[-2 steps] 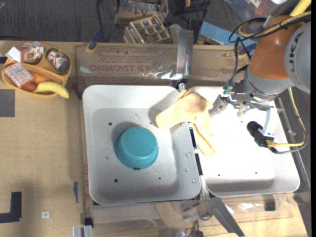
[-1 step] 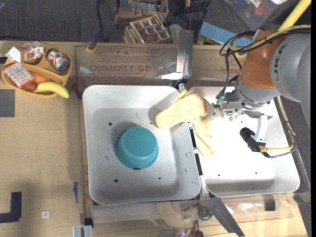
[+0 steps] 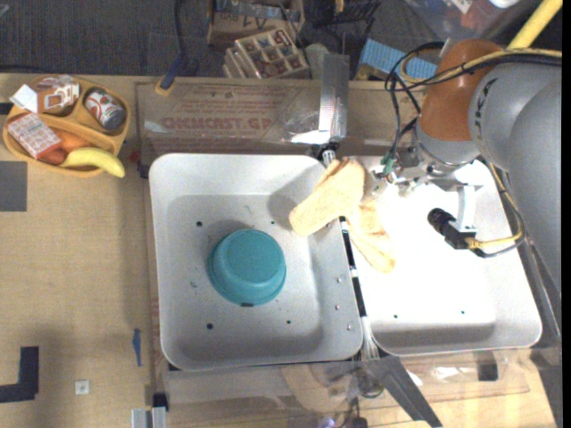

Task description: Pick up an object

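While the gripper (image 3: 390,178) state can't be read, a pale tan, banana-like soft object (image 3: 328,199) lies just left of it.

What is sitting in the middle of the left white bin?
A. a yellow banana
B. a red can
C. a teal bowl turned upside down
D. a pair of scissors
C: the teal bowl rests, seemingly rim-down, on the floor of the left bin; the banana lies in a tray outside the bins.
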`<state>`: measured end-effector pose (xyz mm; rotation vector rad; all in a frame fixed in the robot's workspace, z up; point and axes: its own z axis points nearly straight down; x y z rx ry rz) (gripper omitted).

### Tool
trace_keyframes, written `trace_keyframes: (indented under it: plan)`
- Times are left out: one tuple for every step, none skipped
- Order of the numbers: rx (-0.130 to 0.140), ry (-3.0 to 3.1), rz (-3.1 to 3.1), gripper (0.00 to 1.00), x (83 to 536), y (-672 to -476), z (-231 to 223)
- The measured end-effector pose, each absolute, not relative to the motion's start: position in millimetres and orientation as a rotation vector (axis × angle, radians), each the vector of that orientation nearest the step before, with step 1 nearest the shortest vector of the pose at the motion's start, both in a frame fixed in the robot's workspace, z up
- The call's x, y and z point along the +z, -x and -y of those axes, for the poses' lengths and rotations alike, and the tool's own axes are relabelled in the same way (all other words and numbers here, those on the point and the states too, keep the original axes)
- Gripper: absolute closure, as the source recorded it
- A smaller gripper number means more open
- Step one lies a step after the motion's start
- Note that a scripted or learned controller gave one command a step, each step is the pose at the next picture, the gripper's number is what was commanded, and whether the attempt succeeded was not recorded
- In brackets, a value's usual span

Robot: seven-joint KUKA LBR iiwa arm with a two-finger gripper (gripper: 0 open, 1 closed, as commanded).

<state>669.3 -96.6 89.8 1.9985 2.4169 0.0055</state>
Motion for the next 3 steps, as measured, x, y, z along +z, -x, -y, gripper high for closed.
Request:
trace_keyframes:
  plan:
    - [0.002, -2.286, -2.149, 0.00, 185.8, -667.4, 83.9]
    - [0.009, -2.183, -2.249, 0.00, 98.2, -656.7, 103.7]
    - [0.017, -2.074, -2.338, 0.00, 94.8, -644.7, 97.2]
